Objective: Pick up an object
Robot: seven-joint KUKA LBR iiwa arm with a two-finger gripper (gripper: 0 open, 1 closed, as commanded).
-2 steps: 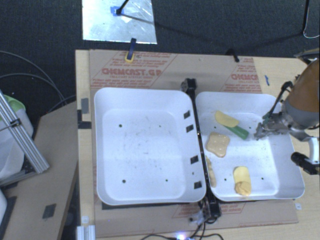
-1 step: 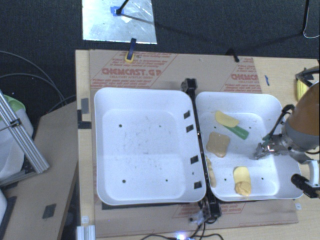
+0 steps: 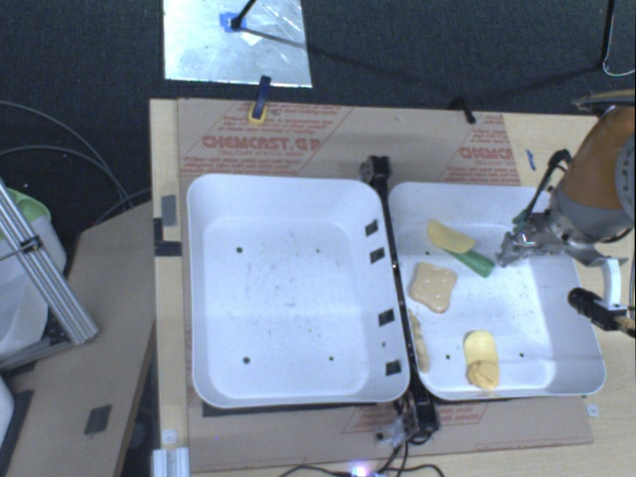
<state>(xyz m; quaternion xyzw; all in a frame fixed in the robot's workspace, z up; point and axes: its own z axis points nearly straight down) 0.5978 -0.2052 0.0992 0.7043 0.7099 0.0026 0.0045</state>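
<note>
Objects for picking lie in the right-hand shallow white plastic bin (image 3: 556, 371), and we count five of them. One is a pale yellow wedge-shaped piece (image 3: 450, 236) near the bin's upper middle, and touching its lower right end we see one short green stick-like piece (image 3: 476, 261). Just below those sits one flat tan biscuit-shaped piece (image 3: 433, 286). Near the bin's front edge we find one yellow lumpy piece (image 3: 482, 358), and along the left wall one small pale tan piece (image 3: 418, 341), partly hidden by the divider.

We count two white bins side by side on the brown cardboard-covered surface (image 3: 328, 132); the left white bin (image 3: 283, 202) shows bare floor with a few dark dots.

One grey arm with an orange band (image 3: 601, 172) reaches in from the right. Its claw (image 3: 512, 246) hangs over the right bin, just beside the green stick's right end. We cannot tell whether its tips stand apart or together, nor whether anything sits between them.
</note>
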